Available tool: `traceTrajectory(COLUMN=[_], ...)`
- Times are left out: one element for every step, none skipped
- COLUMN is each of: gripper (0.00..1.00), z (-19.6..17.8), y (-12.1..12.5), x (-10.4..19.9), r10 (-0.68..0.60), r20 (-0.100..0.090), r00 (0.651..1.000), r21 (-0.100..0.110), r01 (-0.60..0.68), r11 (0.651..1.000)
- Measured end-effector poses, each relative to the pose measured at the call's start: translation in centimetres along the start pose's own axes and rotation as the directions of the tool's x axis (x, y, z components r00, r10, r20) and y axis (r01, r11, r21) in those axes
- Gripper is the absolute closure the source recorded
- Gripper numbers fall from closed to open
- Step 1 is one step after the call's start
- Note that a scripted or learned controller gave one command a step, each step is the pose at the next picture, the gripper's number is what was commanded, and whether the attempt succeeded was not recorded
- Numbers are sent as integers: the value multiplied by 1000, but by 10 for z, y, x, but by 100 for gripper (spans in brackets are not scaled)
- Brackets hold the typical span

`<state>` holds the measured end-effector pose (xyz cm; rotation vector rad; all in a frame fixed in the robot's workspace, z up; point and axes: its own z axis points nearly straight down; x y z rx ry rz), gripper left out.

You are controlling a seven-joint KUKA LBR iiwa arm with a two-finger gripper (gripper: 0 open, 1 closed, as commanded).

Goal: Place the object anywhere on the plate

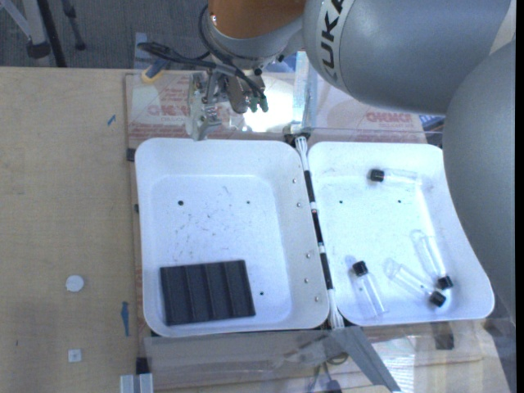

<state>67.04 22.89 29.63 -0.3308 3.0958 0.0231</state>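
Claw (pixel 219 109) hangs above the far edge of the left bin (pixel 155 219); I cannot tell what it grips, if anything. Vials (pixel 368 289) (the likely objects) lie in the right bin (pixel 463 244), the ribbed plate (pixel 205 291) toward the near-left.

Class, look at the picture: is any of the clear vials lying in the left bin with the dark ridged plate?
No: all four vials lie in the right bin, while the left bin holds the plate.
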Motion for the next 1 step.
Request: traceTrajectory(gripper=[100], z=[63], y=[-3], x=[6], r10=[-79], r20=[-27], r00=[997], r21=[8], r01=[79], r11=[997])
